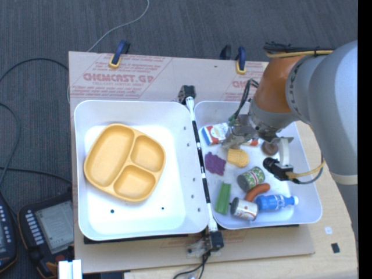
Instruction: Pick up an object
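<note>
Two white bins sat on the worktop (pixel 116 77): the left bin (pixel 174 214) held a yellow tray (pixel 125 161), while the hand (pixel 239 137), grip impossible to tell, hovered in the right bin (pixel 308 208) just above a corn cob (pixel 237 157).

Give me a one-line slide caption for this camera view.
Pincer low over the right bin by the yellow corn amid toy groceries; yellow divided tray in the left bin.
</note>
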`<state>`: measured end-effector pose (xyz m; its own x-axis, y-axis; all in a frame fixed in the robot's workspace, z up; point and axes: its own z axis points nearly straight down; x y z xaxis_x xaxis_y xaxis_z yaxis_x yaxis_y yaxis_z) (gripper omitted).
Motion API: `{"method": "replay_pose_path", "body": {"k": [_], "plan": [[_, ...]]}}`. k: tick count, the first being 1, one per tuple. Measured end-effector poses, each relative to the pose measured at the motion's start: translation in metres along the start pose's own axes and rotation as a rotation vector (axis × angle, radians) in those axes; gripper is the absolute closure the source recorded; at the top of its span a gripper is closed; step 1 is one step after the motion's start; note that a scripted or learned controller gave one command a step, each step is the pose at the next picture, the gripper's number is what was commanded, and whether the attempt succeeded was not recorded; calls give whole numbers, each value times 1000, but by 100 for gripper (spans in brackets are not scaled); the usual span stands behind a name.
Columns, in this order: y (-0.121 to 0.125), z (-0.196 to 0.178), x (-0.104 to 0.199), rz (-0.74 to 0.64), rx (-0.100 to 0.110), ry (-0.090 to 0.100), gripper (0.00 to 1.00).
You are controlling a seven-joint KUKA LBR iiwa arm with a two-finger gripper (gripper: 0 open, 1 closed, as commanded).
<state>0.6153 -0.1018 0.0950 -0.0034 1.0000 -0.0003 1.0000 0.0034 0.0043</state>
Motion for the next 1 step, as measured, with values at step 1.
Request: {"method": "replay_pose_path", "body": {"k": [1], "plan": [[-5, -138, 61, 0, 5, 0, 100]]}}
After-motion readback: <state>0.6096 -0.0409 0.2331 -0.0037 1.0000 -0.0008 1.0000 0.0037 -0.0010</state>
